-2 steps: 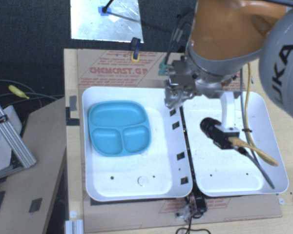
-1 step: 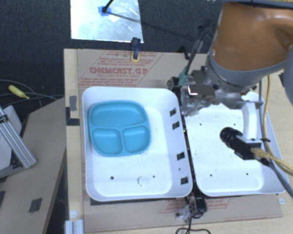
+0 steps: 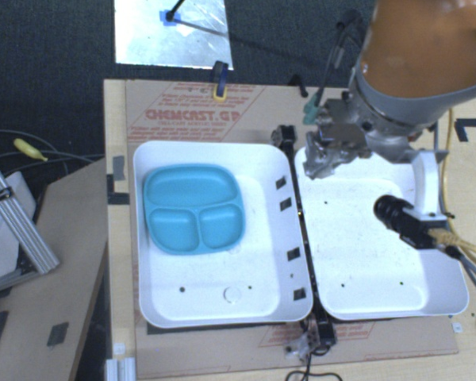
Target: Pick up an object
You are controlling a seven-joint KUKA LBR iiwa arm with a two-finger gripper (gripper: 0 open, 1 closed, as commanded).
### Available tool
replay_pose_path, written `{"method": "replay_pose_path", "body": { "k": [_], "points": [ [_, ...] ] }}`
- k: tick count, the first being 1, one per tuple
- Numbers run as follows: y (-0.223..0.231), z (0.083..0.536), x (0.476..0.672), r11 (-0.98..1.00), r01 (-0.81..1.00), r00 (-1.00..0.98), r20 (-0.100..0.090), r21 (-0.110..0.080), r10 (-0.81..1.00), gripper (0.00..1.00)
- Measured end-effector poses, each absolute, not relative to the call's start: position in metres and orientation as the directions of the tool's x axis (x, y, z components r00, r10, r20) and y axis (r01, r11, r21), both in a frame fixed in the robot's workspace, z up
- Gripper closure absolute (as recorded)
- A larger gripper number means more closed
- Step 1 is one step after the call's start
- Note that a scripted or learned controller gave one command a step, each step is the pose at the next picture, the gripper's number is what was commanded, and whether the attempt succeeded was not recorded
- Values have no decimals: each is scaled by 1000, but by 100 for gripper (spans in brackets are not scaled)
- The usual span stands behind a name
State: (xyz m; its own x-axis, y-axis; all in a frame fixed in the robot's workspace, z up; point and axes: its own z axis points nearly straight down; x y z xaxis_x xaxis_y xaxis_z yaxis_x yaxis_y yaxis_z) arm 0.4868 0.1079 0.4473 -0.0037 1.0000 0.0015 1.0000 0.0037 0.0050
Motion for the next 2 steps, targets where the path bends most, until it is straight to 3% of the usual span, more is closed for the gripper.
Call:
{"method": "replay_pose_path", "body": {
  "k": [1, 2],
  "points": [
    [142, 453, 493, 6, 1000, -6, 2, 4, 1000, 100],
    [124, 369, 486, 0, 1000, 0, -2, -6, 1000, 100]
  ]
}}
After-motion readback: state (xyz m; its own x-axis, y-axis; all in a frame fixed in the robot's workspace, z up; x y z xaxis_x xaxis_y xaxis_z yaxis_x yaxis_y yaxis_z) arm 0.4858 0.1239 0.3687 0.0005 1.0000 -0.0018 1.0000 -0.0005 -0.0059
